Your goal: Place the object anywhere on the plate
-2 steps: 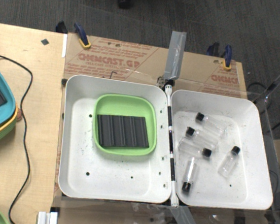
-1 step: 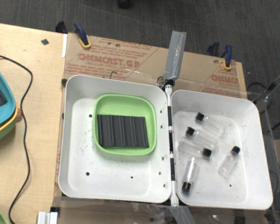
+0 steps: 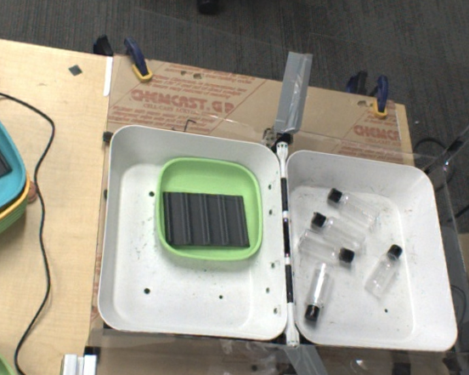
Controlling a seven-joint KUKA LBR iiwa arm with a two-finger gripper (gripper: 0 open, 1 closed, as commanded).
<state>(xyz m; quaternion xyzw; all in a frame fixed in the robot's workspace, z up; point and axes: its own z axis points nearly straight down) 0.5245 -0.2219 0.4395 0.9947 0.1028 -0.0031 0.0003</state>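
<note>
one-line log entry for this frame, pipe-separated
stage: not started | plate: green, left bin, dark ridged insert on it | vials: five, clear with black caps, loose in right bin | none on plate

Two shallow white bins sit side by side: a left bin (image 3: 125,237) and a right bin (image 3: 432,251). The left bin holds one green plate (image 3: 214,180), and on it lies one dark ribbed mat (image 3: 204,220). The right bin holds five clear vials with black caps (image 3: 317,292). Two blue clamps (image 3: 137,56) grip the cardboard sheet (image 3: 187,95) at the back. One black cable (image 3: 45,226) crosses the bench.
</note>
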